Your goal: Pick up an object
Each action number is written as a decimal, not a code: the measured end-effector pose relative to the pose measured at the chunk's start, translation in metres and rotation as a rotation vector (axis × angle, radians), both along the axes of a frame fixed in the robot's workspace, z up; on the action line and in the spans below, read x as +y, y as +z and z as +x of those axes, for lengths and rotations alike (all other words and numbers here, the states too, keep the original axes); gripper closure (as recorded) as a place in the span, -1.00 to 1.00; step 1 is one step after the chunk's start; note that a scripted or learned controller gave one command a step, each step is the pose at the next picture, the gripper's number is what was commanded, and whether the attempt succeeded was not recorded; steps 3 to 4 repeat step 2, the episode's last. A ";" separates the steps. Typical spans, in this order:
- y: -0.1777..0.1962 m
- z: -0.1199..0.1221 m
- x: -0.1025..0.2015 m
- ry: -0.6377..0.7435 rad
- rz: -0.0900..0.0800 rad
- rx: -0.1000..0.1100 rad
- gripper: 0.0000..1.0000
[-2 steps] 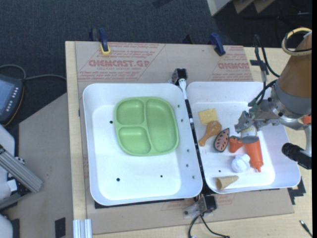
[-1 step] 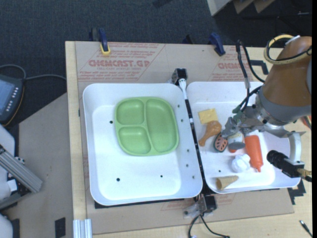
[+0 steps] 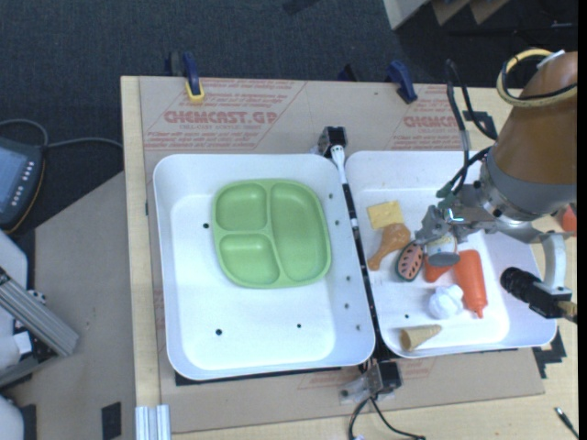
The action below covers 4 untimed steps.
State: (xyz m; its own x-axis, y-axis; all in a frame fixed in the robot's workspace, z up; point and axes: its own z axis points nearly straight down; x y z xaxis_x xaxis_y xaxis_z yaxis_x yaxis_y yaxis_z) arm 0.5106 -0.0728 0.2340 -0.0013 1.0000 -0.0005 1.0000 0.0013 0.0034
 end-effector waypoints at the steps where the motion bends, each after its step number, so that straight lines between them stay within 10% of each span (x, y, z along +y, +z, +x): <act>1: -0.006 0.002 -0.002 -0.001 0.000 0.005 1.00; 4: -0.015 -0.010 0.006 -0.002 0.002 0.007 1.00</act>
